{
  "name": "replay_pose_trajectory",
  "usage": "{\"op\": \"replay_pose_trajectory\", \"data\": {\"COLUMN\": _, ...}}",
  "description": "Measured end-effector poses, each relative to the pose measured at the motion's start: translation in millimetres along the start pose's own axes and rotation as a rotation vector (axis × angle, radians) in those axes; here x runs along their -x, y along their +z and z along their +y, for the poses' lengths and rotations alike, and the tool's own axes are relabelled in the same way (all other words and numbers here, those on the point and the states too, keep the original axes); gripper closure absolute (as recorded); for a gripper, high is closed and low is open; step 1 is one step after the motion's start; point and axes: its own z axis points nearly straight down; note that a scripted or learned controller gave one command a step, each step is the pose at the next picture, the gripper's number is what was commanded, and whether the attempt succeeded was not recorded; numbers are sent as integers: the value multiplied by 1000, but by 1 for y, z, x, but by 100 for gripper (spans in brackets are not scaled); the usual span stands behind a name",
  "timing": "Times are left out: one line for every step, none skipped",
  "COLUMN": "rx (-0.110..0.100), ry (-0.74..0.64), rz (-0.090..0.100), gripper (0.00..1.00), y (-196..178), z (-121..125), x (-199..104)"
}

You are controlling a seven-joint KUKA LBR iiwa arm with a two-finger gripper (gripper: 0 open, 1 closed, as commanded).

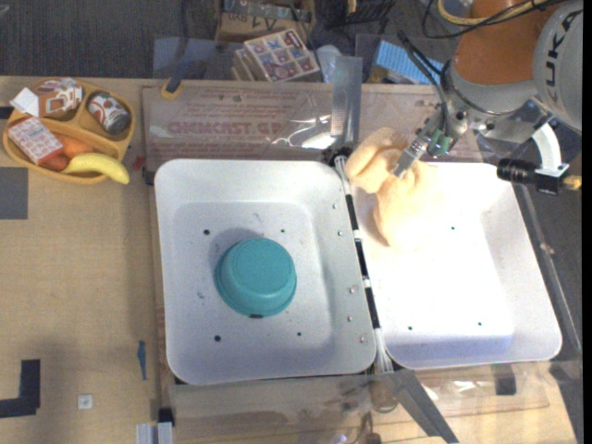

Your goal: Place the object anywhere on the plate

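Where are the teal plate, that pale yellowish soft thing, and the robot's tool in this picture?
Teal plate [256,276]: camera view, on the middle of its round top, in the left bin.
Pale soft object [387,192]: camera view, on its middle, at the right bin's upper left corner.
Tool [407,160]: camera view, at its tips, against the soft object.

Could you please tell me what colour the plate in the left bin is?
The plate is teal, a blue-green, seen in the camera view.

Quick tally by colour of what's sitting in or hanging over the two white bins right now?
Teal: 1, the upturned plate in the left bin.
Pale yellow: 1, the soft object at the gripper, over the right bin.
Total: 2.
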Motion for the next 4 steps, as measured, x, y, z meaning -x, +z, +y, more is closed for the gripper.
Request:
{"op": "replay_pose_trajectory", "data": {"rx": 1, "ry": -400, "rz": 0, "gripper": 100, "y": -2, "z": 37, "x": -47}}
{"op": "replay_pose_trajectory", "data": {"rx": 4, "ry": -776, "rz": -3, "gripper": 100, "y": -9, "z": 72, "x": -88}}
{"op": "replay_pose_trajectory", "data": {"rx": 3, "ry": -781, "rz": 0, "gripper": 100, "y": -8, "z": 107, "x": -140}}
{"op": "replay_pose_trajectory", "data": {"rx": 2, "ry": -780, "rz": 1, "gripper": 100, "y": 1, "z": 137, "x": -182}}
